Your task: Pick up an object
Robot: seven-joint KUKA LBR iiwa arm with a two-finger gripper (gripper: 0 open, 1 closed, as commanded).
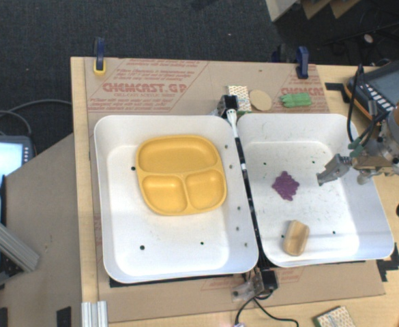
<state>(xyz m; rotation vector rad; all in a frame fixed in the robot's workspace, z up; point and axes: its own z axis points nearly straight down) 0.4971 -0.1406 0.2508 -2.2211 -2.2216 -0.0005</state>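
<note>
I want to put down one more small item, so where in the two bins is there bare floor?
Left bin: bare strip in front of the yellow plate and along its left side. Right bin: bare back-left corner behind the purple piece. Crowded: right bin's middle, between purple piece, tan block and end effector.

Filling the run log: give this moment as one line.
tool over right bin | nothing held | purple toy, block in bin | tray left

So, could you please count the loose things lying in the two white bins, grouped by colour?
Yellow: 1, the yellow plastic three-compartment plate, left bin.
Purple: 1, the small purple lumpy object, right bin.
Tan: 1, the tan rounded block, right bin.
Total: 3.
</note>
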